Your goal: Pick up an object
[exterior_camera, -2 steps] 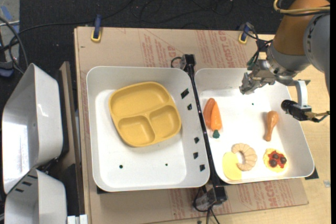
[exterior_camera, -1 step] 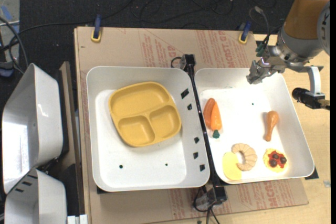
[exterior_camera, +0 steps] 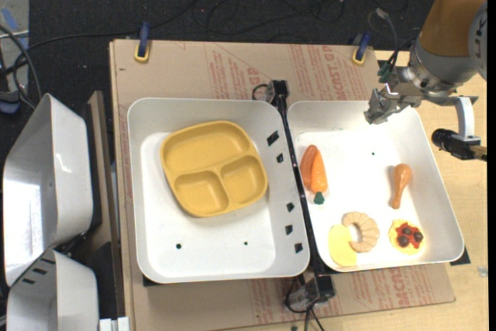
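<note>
Two shallow white bins sit side by side on a brown cardboard-covered tabletop (exterior_camera: 232,70), clamped at the far edge by two yellow clips (exterior_camera: 142,52).

Left white bin (exterior_camera: 147,244): holds a yellow plastic plate with three compartments (exterior_camera: 213,167), lying flat, toward the bin's far-left half.

Right white bin (exterior_camera: 442,205): five toy food pieces.
- Orange plastic carrot with a small green tip (exterior_camera: 314,169), lying along the left wall, tip toward the near side.
- Tan plastic chicken drumstick (exterior_camera: 399,182), right of centre, well apart from the carrot.
- Beige ring-shaped pastry piece (exterior_camera: 361,230), near the front wall, overlapping a pale yellow flat disc (exterior_camera: 339,248) just to its left.
- Small yellow tart with red and dark berries (exterior_camera: 406,236), near the front-right corner, just beside the pastry piece but apart from it.

Grey arm with an orange band (exterior_camera: 453,8) reaches in from the right. Its grey two-finger gripper (exterior_camera: 378,111) is over the far edge of the right bin, near the back wall, well apart from all five food pieces. Nothing is seen between the jaws; whether they stand open or closed cannot be told at this angle.

White containers (exterior_camera: 43,182) stand off the tabletop at the left edge; black cables (exterior_camera: 232,4) run over the dark floor beyond.
</note>
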`<state>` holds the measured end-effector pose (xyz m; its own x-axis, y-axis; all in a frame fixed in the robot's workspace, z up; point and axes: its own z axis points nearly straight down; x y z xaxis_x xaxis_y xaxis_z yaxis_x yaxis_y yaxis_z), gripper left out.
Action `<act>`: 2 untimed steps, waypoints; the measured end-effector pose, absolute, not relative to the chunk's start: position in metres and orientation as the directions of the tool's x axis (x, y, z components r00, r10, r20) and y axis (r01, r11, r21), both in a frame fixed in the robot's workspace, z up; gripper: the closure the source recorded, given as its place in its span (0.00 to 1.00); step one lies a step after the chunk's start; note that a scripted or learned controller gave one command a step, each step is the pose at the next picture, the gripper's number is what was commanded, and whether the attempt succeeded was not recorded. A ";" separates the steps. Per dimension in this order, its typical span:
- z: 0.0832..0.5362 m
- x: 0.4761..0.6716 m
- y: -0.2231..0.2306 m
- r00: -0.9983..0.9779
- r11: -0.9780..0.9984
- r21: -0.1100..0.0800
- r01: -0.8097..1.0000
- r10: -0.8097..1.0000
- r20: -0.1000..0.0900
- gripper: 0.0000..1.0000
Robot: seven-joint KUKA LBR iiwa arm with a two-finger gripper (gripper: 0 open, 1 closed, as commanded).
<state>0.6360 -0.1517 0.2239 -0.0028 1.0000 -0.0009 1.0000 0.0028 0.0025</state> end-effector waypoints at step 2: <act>0.208 0.587 -0.055 -0.007 0.007 -0.003 1.000 1.000 0.002 1.00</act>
<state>0.5868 -0.0549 0.2077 -0.0069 1.0000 0.0019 1.0000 0.0069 -0.0029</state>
